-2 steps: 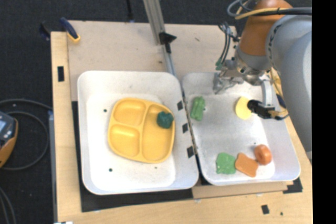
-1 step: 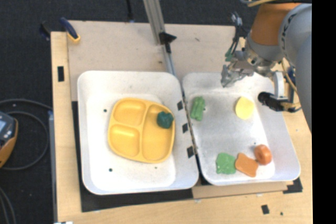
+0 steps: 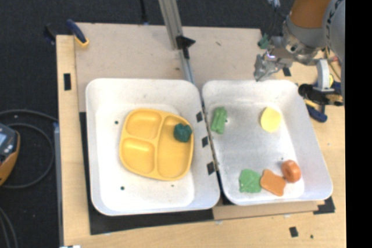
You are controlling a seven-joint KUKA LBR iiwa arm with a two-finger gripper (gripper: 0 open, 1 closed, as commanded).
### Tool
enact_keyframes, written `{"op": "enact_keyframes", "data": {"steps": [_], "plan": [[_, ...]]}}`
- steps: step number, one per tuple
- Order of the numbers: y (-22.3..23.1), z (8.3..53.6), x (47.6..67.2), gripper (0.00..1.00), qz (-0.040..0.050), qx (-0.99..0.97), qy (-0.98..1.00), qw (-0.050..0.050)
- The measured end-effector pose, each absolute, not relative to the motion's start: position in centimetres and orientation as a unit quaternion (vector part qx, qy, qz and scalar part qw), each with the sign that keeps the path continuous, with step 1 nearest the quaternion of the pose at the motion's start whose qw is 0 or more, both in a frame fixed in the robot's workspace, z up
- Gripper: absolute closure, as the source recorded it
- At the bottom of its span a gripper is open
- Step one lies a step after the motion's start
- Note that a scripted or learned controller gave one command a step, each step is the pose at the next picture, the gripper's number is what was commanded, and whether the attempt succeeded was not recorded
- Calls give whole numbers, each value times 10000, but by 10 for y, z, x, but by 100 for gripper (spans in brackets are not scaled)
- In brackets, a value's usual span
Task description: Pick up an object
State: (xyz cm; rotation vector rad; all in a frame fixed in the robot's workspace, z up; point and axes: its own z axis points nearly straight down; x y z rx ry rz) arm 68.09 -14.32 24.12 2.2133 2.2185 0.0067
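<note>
Two white bins sit side by side on a brown bench; a small yellow toy [image 3: 270, 119] lies in the right bin [image 3: 250, 145]. It looks light, smooth, best pinched across. The gripper [image 3: 266, 68] hangs above the rim, state unclear

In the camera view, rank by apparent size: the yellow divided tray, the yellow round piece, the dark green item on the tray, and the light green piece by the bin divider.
1. Yellow divided tray, clearly largest.
2. Yellow round piece and light green piece: too alike to rank.
3. Dark green item, slightly smallest.
</note>
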Motion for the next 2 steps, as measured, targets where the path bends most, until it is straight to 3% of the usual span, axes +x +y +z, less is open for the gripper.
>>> {"op": "enact_keyframes", "data": {"steps": [1, 2], "plan": [[-144, 255, 682, 100, 8, 7058, 7084, 14], [-105, 250, 668, 100, -1, 7055, 7087, 0]]}}
